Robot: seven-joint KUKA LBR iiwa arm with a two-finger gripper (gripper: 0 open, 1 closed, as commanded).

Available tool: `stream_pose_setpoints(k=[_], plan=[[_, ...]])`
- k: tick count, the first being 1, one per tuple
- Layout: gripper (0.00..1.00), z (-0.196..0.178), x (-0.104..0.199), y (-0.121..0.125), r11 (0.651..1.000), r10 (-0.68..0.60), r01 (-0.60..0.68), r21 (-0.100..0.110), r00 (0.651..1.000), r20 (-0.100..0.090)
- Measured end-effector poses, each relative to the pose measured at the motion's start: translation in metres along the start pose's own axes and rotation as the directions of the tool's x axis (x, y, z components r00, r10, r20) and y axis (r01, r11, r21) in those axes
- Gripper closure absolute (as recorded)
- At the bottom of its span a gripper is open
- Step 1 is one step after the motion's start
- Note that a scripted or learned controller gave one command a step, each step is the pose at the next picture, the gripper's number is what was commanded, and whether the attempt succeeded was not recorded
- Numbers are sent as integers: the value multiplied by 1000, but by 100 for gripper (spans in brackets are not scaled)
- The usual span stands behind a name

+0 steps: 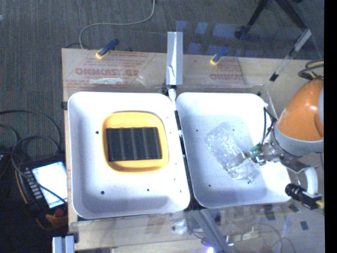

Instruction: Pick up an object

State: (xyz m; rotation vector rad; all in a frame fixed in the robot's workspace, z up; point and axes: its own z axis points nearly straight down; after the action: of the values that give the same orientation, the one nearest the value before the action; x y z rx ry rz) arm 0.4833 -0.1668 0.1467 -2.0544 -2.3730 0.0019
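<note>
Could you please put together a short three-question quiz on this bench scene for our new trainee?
1. True or false: the yellow tray with the dark ridged insert lies in the right bin.
2. Which item is the gripper closest to? A) the yellow tray, B) the clear crumpled plastic object, C) the blue-and-yellow clamp.
3. Fill in: the arm has an ______ band above its wrist.

Key
1. False: it lies in the left bin.
2. B: the gripper sits at the plastic object's right edge, in the right bin.
3. Orange.
</note>
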Motion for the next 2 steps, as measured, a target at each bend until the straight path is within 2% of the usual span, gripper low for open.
stream_pose_setpoints(k=[1,2], plan=[[0,54,-1,17,993,-119,119,-15,993,11],[100,40,0,22,992,-121,121,-28,993,15]])
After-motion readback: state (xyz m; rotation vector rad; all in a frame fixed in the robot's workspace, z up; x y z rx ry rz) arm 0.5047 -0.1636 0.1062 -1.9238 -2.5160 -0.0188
